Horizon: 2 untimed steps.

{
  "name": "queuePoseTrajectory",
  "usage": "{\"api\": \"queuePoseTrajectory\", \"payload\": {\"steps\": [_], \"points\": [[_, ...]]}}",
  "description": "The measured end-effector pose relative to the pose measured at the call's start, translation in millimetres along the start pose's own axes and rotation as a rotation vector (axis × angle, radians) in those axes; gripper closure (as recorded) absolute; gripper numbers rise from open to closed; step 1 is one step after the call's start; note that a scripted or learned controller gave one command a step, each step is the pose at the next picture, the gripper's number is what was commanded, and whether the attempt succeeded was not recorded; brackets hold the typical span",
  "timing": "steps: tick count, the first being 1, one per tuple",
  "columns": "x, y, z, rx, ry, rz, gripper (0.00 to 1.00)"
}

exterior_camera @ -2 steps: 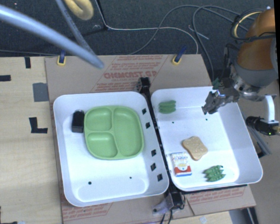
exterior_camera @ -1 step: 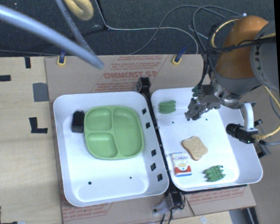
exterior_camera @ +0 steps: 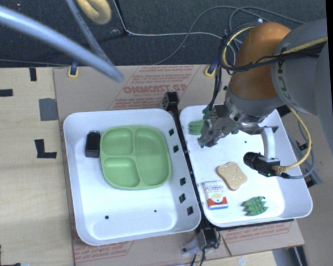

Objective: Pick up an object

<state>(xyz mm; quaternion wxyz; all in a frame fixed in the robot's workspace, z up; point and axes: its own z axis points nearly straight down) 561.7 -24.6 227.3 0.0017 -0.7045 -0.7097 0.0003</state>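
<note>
Two dark fingers of the gripper (exterior_camera: 207,136) hang at the right bin's (exterior_camera: 296,203) upper left corner, whether clenched or released I cannot tell, just beside a green object (exterior_camera: 195,127). Nearer the front lie a toast slice (exterior_camera: 232,175), a small carton (exterior_camera: 215,195) and green pea pods (exterior_camera: 254,206), bare floor between.

The gripper (exterior_camera: 207,133) is low over the upper left part of the right bin (exterior_camera: 294,206), just beside a green object (exterior_camera: 195,127) near the bin wall. In this bin also lie a slice of toast (exterior_camera: 232,175), a small carton (exterior_camera: 215,195) and a green pod (exterior_camera: 254,206). The left bin (exterior_camera: 87,220) holds a green divided plate (exterior_camera: 136,157) with a black object (exterior_camera: 92,144) touching its left edge.
</note>
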Motion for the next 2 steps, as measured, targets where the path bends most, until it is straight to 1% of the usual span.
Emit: {"api": "queuePoseTrajectory", "payload": {"steps": [1,2], "points": [[55.6,-16.3,10.7,0.001,-0.001,0.001,1.00],[107.3,-26.6,-0.8,-0.002,0.000,0.000,1.00]]}}
